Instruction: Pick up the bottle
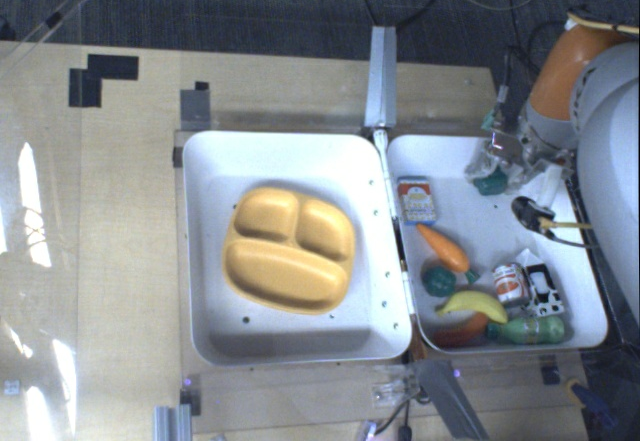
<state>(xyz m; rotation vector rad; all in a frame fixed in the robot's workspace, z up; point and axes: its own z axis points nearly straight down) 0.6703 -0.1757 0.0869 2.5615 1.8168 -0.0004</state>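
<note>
From my feed I take the right bin (455,157) as my landmark. The bottle (528,331) is green and lies on its side along that bin's near wall, toward its near right corner. Just left of the bottle a banana (472,304) curves over something red, and a can (509,283) sits just behind the bottle with a small black and white item (543,291) beside it. Toward the bin's middle I see a carrot (444,247) lying slantwise, a dark green piece (438,280) just in front of it, and a small box (415,199) behind it against the bin's left wall. The gripper (492,175) hangs over the bin's far right corner, well apart from the bottle; whether it is wide or narrow I cannot tell. A yellow tray (289,249) lies in the left bin (210,259).
</note>
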